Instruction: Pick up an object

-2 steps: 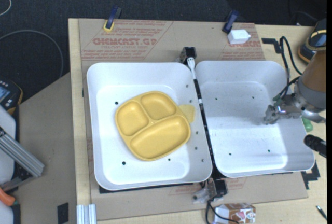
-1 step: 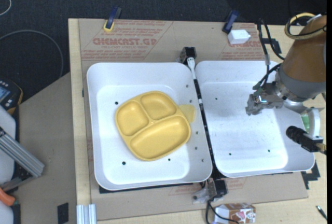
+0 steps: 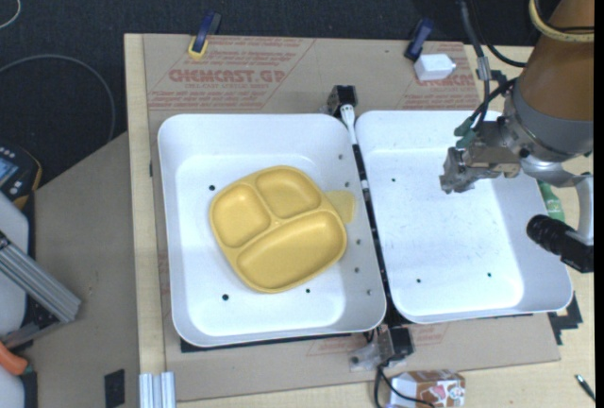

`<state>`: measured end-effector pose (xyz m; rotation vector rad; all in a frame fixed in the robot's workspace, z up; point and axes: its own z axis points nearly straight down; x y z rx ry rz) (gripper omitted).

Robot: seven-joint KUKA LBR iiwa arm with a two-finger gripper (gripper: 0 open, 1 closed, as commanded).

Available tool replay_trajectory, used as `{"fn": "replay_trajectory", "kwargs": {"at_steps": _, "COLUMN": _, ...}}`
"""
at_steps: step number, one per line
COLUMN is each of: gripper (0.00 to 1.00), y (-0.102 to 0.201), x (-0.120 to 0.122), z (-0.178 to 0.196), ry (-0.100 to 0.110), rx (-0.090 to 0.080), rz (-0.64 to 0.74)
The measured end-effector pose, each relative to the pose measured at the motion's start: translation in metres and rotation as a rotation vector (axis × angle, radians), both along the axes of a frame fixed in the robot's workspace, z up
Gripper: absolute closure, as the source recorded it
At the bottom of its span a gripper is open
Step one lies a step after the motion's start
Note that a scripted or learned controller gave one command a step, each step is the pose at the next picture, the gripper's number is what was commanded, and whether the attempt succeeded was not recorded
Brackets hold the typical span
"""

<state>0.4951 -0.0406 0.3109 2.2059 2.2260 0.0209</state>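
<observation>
A yellow three-compartment plate (image 3: 276, 227) lies in the left white bin (image 3: 184, 151), with a small yellowish piece (image 3: 343, 204) poking out at its right edge. My gripper (image 3: 462, 176) hangs over the upper right part of the right bin (image 3: 444, 288), far from the plate. Nothing shows between its fingers. A green object (image 3: 551, 203) lies at the right bin's right edge, partly hidden by the arm.
A black clamp (image 3: 343, 100) and a black divider strip (image 3: 366, 208) sit between the two bins. A white block (image 3: 434, 67) rests on the cardboard behind the right bin. A black knob (image 3: 557, 241) juts in at the right.
</observation>
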Motion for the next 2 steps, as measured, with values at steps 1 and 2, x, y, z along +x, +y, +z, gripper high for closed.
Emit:
{"fn": "replay_trajectory", "kwargs": {"at_steps": 1, "gripper": 1.0, "y": 0.064, "x": -0.015, "z": 0.039, "ry": 0.009, "rx": -0.002, "rz": 0.0}}
{"fn": "replay_trajectory", "kwargs": {"at_steps": 2, "gripper": 1.0, "y": 0.104, "x": -0.015, "z": 0.086, "ry": 0.008, "rx": -0.002, "rz": -0.004}}
